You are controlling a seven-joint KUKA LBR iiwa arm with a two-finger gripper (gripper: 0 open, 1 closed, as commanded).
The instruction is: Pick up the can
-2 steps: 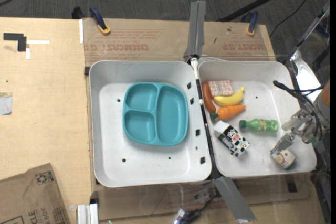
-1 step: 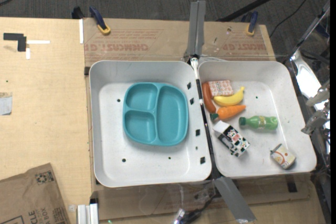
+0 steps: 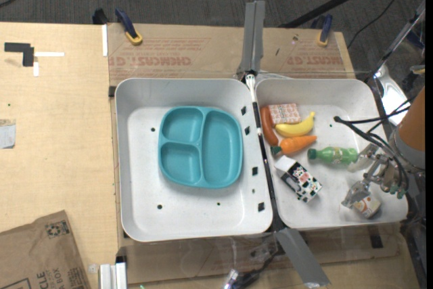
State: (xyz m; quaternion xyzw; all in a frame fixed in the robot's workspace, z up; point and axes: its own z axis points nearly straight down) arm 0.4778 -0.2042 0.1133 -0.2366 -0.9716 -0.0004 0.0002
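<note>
The can (image 3: 366, 205) lies in the right bin's (image 3: 325, 221) near right corner, and the gripper (image 3: 360, 191) is right on it; whether the jaws are apart or clamped cannot be told. Left of it lie a green bottle (image 3: 333, 156), carrot (image 3: 298, 144), banana (image 3: 295, 126) and a cow-print carton (image 3: 302, 181), while a teal tray (image 3: 201, 146) sits in the left bin (image 3: 135, 166)
</note>
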